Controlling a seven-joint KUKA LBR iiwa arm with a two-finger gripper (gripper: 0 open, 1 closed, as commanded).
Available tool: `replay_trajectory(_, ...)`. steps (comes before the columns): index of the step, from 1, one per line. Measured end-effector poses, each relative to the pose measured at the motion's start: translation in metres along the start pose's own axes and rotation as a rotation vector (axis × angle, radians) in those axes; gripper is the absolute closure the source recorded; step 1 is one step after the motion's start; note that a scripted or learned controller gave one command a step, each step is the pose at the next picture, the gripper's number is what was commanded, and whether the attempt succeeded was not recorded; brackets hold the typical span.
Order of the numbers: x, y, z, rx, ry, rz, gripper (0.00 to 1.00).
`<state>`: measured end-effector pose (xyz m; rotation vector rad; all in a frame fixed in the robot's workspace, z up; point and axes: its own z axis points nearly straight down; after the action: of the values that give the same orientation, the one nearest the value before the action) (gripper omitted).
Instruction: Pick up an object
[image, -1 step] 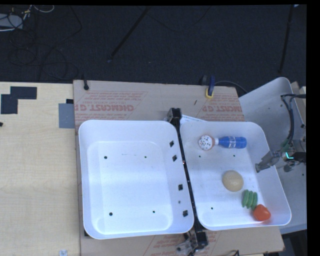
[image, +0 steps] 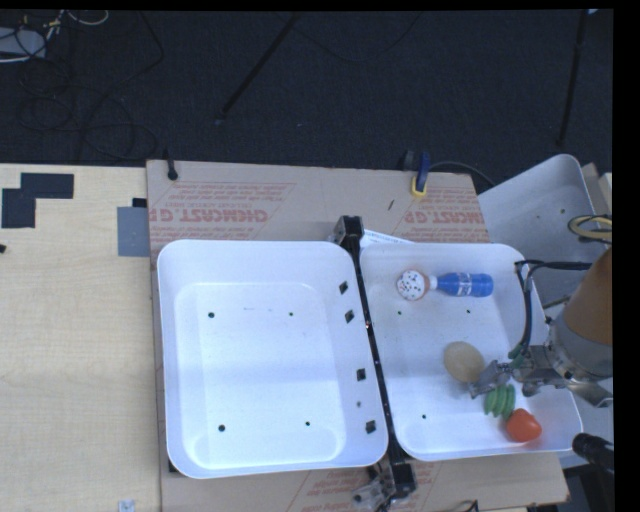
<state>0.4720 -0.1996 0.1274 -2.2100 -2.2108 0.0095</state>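
Approach step: nearest the camera a red object (image: 523, 427) and green object (image: 500, 401) lie in the right bin (image: 440, 445), the gripper (image: 507, 377) low just above them beside a tan object (image: 463, 361), jaw state unreadable, blue bottle (image: 446, 285) beyond; next it needs a descent and closing on one.

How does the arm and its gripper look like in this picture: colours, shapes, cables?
The arm enters from the right: a rounded orange band above a grey wrist. The gripper is small, grey metal, with dark parts. A black cable loops beside the arm. No markings can be read.
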Motion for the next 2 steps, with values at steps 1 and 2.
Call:
replay_trajectory(1,-0.0024,0.0028,-0.0074,-0.012,-0.005,0.003,0.0)
replay_trajectory(2,-0.0024,0.0027,-0.0074,-0.012,-0.005,0.003,0.0)
